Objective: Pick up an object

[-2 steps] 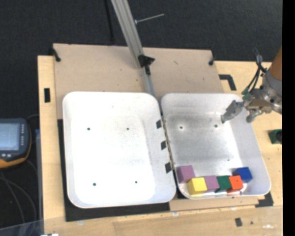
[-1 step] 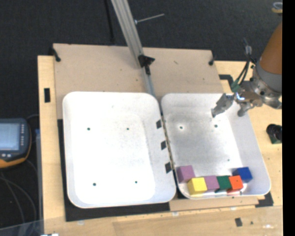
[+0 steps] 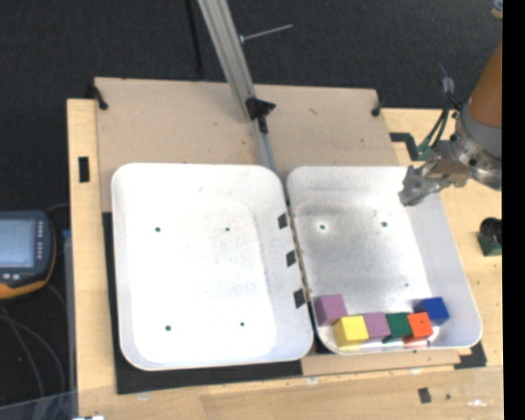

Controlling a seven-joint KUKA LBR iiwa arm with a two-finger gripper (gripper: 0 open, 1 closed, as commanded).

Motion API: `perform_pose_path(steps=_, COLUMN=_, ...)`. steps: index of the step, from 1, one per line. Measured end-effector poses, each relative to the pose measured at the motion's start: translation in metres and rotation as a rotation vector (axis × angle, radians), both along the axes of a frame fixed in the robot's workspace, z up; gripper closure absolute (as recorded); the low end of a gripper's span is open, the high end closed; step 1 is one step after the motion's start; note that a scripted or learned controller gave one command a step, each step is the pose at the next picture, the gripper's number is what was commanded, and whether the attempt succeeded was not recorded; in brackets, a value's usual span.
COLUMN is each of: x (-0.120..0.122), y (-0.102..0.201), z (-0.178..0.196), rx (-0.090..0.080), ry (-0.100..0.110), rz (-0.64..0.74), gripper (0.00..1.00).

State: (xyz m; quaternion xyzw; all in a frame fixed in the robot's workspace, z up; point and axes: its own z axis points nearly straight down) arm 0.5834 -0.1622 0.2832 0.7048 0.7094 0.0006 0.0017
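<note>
Up at the right bin's (image 3: 437, 234) far right rim hangs the tool (image 3: 417, 185), too blurred to tell its state. Blocks huddle along the near edge: purple (image 3: 331, 307), yellow (image 3: 351, 330), orange (image 3: 419, 325), blue (image 3: 432, 309). Mid-bin floor lies bare.

No readable text, labels, brands, numbers or signs anywhere. Handheld pendant (image 3: 13, 252) off the bench's left edge has a lit screen, content too blurred to read. Blocks (image 3: 381, 322) along the right bin's (image 3: 437, 243) near edge show plain coloured faces, no markings. Small dark spots on both bin floors are dots, not characters.
</note>
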Motion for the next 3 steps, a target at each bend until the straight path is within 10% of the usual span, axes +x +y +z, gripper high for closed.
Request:
perform_pose_path(steps=1, x=0.032, y=0.092, z=-0.008, rx=0.003, ry=0.000, rz=0.004, gripper=1.00)
perform_pose_path(steps=3, x=-0.004, y=0.230, z=-0.052, rx=0.005, ry=0.004, rz=0.003, gripper=1.00)
